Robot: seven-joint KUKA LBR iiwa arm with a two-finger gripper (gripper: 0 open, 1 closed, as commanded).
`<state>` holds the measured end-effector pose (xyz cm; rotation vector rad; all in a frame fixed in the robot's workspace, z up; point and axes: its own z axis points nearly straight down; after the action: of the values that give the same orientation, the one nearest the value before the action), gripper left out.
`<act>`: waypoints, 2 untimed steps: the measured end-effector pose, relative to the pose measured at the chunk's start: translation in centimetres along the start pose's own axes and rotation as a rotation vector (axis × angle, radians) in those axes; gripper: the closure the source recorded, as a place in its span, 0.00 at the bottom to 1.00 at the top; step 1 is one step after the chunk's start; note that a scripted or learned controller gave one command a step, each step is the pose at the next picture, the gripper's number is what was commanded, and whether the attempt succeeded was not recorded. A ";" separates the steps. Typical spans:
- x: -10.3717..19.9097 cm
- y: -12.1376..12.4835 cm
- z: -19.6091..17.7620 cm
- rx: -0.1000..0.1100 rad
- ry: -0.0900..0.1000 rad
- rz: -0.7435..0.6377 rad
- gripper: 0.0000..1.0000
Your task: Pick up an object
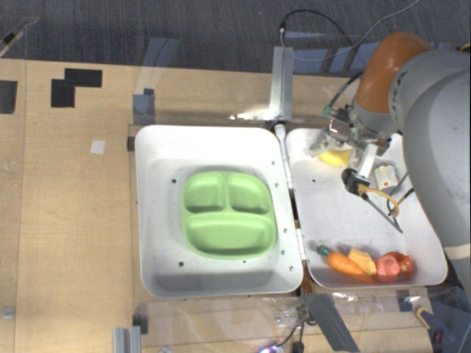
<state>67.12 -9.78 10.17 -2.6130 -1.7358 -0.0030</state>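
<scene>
We see a yellow object (pixel 337 157) lying in the far corner of the right bin (pixel 353 234), partly hidden beneath the hand (pixel 346 147), which sits low over it; we cannot tell the hand's state. Along that bin's near edge lie a carrot (pixel 344 264), a small orange-yellow piece (pixel 362 259) and a red fruit (pixel 394 266), close together. In the left bin (pixel 158 219) on the tabletop (pixel 66 219) rests a green divided plate (pixel 228 213).

A green tray (pixel 228 213) lies in a white bin (pixel 158 197); an orange carrot (pixel 344 263), red fruit (pixel 396 266).
</scene>
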 end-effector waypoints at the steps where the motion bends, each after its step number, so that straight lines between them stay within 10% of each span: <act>1: -3.9 -6.1 -11.4 -0.009 -0.002 -0.029 1.00; 2: -3.9 -6.1 -11.4 -0.008 -0.002 -0.029 0.00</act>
<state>59.99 -11.07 21.58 -2.5935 -1.7780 -0.0074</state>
